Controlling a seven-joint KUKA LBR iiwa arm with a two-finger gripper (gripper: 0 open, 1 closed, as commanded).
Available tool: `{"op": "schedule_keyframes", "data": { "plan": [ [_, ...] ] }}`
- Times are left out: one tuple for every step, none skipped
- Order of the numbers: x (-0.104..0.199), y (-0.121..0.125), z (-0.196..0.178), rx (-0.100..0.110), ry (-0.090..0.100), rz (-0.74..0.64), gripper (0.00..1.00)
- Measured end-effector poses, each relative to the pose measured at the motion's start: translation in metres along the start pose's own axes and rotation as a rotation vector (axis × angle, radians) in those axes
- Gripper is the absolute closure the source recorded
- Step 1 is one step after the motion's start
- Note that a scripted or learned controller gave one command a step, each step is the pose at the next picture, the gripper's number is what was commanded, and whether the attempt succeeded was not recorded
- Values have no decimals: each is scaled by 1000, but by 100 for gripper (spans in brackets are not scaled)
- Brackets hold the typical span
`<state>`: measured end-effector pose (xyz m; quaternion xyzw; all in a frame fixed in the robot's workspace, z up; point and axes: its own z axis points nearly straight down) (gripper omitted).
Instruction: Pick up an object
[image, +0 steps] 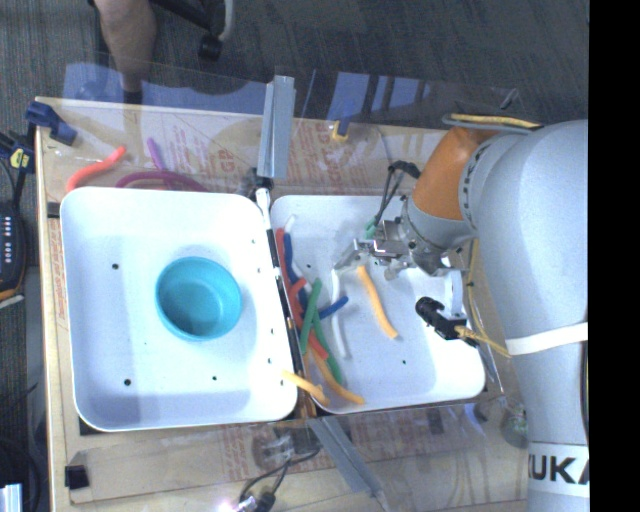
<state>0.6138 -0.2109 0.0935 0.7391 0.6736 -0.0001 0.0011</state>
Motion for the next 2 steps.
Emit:
{"op": "schedule_keyframes", "data": {
  "plan": [
    [2, 1, -10, 0, 3, -6, 100],
    [29, 10, -92, 1, 2, -272, 100]
  ]
}}
